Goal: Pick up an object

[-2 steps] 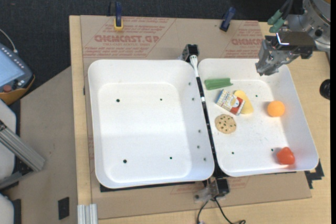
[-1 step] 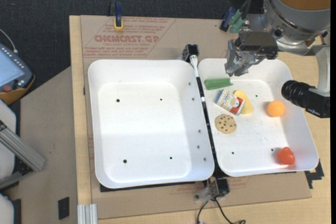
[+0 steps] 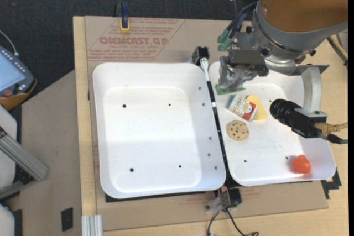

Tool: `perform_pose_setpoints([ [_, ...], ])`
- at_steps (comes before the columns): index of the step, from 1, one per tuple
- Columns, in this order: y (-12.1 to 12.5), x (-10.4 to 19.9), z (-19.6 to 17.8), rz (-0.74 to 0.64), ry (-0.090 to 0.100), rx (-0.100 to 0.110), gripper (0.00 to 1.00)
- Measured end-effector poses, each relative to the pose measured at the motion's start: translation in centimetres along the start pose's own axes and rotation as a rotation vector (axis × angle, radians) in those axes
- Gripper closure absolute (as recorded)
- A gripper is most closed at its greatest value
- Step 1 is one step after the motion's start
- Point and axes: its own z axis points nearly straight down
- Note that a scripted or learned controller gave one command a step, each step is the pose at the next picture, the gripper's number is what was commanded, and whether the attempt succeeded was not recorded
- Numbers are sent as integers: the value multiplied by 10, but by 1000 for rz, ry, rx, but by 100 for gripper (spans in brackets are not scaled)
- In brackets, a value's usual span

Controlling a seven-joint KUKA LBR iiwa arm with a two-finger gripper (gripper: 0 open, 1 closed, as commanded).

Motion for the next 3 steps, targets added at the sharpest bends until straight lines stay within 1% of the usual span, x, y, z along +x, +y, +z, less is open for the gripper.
perform_pose_setpoints([
  [1,0,50,-32,-3,3,-10,100],
  [2,0,84,-51,-2,3,-10,100],
  [3,19,111,-74,0,2,-10,100],
])
